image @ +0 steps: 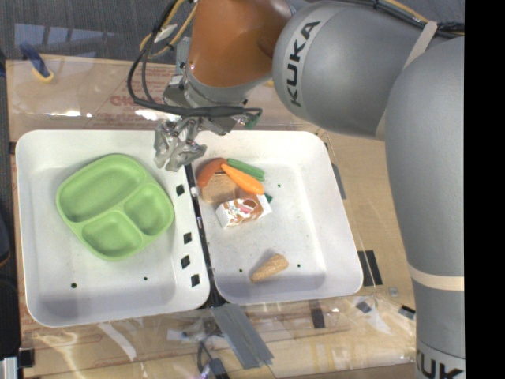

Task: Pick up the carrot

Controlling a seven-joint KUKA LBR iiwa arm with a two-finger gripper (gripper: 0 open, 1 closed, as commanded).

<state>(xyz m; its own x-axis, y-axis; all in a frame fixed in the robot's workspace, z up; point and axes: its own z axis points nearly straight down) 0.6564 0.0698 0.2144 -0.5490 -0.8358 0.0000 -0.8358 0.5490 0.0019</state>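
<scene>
Nearest you, at the bottom of the view, a grey strip of tape (241,334) lies on the bench just below the seam where the two bins meet.

Your carrot (244,178) lies in the right bin (335,235), in its upper left part, orange and tapered, slanting down to the right. It rests on top of a small heap: a green piece (246,166) sits just above it, touching, a brown bread-like piece (221,189) sits under its left end, and a reddish-brown rounded piece (207,171) is at the heap's far left. Just below the carrot you see a small printed carton (241,211), tilted, touching the heap. Well apart, toward the bin's near edge, a tan cone-shaped piece (269,268) lies alone.

You have the gripper (177,150) up and to the left of the carrot, over the back edge of the bins near the divide, clear of the heap. Nothing sits between its fingers; whether they are spread or closed you cannot tell from this angle. Above it are the orange band (229,34) and the grey arm (355,61), reaching in from the right.

Across the divide, the left bin (47,290) holds a light green plate (114,205) with three compartments, lying flat, well apart from the carrot.
</scene>
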